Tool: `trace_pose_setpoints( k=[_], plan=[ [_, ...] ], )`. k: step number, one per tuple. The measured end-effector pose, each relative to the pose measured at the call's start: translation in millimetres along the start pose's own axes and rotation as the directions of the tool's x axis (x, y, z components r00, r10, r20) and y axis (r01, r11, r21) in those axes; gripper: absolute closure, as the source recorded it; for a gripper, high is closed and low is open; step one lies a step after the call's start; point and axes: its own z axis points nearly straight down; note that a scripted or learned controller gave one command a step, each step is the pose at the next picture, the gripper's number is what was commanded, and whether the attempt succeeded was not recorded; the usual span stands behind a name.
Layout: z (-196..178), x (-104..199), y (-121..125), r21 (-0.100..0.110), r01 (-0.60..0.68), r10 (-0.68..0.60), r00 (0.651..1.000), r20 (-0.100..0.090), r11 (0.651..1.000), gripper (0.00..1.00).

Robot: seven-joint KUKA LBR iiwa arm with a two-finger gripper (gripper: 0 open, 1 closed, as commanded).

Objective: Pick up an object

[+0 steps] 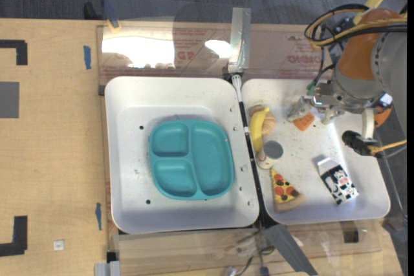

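Your hand (315,108) sits w/ the orange piece (304,121) at its 8 o'clock, just beside. Can't tell its grip state.

Red print on cardboard (194,48) behind bins: unreadable.

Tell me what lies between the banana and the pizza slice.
In the camera view, a grey disc lies between the banana and the pizza slice.
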Motion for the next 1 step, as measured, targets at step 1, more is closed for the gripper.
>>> trace_pose_setpoints(
  k=[1],
  plan=[
    [-9.0, 1.0, 1.4, -0.002, 0.002, -0.002, 1.000, 0.002, 1.000, 1.00]
  ],
)
